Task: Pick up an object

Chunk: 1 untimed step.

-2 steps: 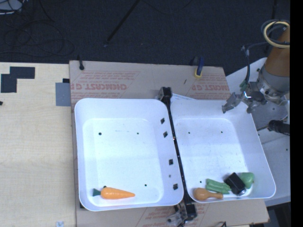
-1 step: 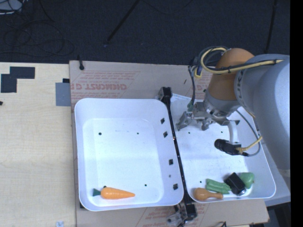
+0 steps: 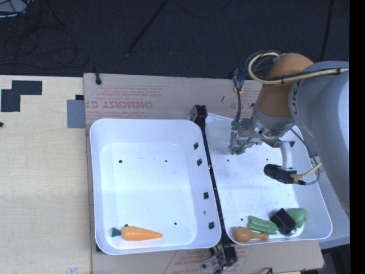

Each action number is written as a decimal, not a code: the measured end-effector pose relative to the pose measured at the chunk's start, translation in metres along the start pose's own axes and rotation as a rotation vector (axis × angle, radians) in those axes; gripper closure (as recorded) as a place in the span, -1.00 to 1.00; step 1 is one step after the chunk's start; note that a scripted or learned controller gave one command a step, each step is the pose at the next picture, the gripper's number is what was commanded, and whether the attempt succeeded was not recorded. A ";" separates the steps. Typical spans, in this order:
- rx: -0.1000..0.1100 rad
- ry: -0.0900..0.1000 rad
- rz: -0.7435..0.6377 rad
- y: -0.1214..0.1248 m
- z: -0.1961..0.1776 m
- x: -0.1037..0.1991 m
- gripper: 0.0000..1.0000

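Note:
An orange toy carrot (image 3: pixel 141 233) lies near the front edge of the left bin (image 3: pixel 102 153). In the front right corner of the right bin (image 3: pixel 251 181) sit a green vegetable toy (image 3: pixel 262 224), a small black object (image 3: pixel 283 221), a light green piece (image 3: pixel 297 214) and an orange-tan pear-shaped toy (image 3: pixel 249 234). My gripper (image 3: pixel 238 144) hangs over the back left part of the right bin, far from these toys, with nothing visible between its fingers.
A black divider (image 3: pixel 206 176) runs between the two bins. The grey arm with its orange band (image 3: pixel 282 90) fills the upper right, with cables (image 3: pixel 285 173) looping over the right bin. A cardboard sheet (image 3: pixel 142 99) lies beneath the bins.

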State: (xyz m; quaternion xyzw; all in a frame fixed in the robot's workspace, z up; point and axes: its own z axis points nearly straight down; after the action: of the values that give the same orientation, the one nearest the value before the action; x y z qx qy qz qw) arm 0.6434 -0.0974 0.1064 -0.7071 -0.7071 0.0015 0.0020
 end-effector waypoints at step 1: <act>0.000 0.000 0.001 0.000 0.000 0.000 -1.00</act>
State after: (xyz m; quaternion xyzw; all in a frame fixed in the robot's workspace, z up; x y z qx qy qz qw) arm 0.6435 -0.0975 0.1066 -0.7073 -0.7069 0.0013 0.0018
